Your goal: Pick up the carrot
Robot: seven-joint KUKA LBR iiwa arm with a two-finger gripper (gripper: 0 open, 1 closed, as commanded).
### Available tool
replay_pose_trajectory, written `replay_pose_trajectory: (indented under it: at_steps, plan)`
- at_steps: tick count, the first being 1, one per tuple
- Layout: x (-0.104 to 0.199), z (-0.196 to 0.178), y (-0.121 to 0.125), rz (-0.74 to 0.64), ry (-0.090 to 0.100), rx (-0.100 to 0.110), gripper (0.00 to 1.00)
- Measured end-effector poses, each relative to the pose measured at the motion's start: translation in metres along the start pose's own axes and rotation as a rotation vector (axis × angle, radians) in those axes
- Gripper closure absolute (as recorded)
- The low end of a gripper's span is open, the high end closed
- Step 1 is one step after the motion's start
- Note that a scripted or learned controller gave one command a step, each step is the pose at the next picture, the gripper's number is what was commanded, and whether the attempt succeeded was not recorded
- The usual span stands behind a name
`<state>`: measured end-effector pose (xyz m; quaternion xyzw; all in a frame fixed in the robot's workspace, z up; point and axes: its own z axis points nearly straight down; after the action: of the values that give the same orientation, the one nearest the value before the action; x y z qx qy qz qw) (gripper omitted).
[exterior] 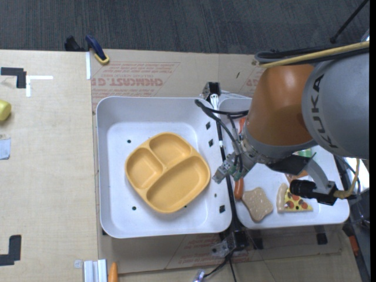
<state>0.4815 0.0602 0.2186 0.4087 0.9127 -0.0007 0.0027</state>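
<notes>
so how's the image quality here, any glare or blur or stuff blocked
Camera view: even, soft lighting with faint shadows; the yellow plate in the left bin is sharp. The arm looms large and slightly soft, blocking much of the right bin. Mild brightness on the white bin walls, no harsh glare.

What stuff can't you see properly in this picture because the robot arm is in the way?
- Claw: hidden under the arm's orange band, so I can't tell what it is doing.
- Carrot: an orange sliver shows below the arm; the rest is covered.
- Right bin: its upper part is behind the arm.
- Green thing: a scrap peeks out; too little to name.
- Pizza slice: partly crossed by black arm hardware.
</notes>
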Motion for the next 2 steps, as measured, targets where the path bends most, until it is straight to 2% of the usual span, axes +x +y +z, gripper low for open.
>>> replay_pose_trajectory:
  at_steps: [2]
  plan:
    - [-0.003, -0.0169, 0.0016, -0.004, -0.004, 0.002, 1.0]
